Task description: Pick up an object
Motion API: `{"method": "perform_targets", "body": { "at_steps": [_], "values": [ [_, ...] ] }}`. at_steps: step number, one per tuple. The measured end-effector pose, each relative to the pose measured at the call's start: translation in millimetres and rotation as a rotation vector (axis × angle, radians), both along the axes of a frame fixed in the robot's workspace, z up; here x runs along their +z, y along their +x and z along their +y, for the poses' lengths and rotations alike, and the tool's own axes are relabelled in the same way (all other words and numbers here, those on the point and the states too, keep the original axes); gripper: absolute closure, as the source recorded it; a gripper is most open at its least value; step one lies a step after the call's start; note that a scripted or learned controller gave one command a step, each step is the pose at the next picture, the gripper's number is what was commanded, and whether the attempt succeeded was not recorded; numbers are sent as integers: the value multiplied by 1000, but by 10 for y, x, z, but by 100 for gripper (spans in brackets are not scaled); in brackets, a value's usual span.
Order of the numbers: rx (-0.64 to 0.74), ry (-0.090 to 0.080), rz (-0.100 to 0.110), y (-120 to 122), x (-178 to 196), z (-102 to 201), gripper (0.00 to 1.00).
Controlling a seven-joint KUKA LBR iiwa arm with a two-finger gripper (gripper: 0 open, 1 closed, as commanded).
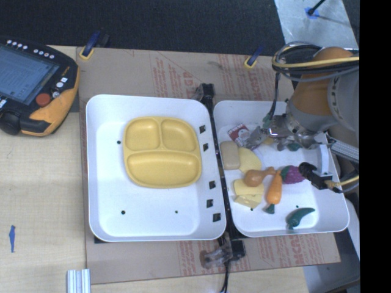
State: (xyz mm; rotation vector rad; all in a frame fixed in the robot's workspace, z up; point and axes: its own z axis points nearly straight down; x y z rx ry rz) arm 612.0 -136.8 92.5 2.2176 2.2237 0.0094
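Observation:
The right bin (327,215) holds several toy foods. A beige bread slice (230,155) lies by its left wall, next to a pale yellow cheese piece (249,159). A brown drumstick (258,176), an orange carrot (274,190) and a yellow wedge (247,193) sit in the middle. A purple grape bunch (293,174) lies to their right and a green pepper (299,217) near the front. A red-and-white packet (238,131) lies at the back. My gripper (269,134) hangs low over the bin's back part, just right of the packet, above the cheese.
The left bin (110,218) carries a yellow divided plate (162,151). A teach pendant (33,87) lies on the bench at the far left. The arm's orange band (317,93) and black cables hang over the right bin's back right corner.

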Motion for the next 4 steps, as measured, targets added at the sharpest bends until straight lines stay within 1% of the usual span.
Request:
{"method": "perform_targets", "body": {
  "at_steps": [1,2,3,4],
  "values": [
    [-8,-4,15,-973,11,-805,0],
    [4,1,14,-1343,-15,-222,0],
    [4,-3,10,-1321,96,-259,100],
    [10,0,-1,-1282,1043,550,100]
  ]
}}
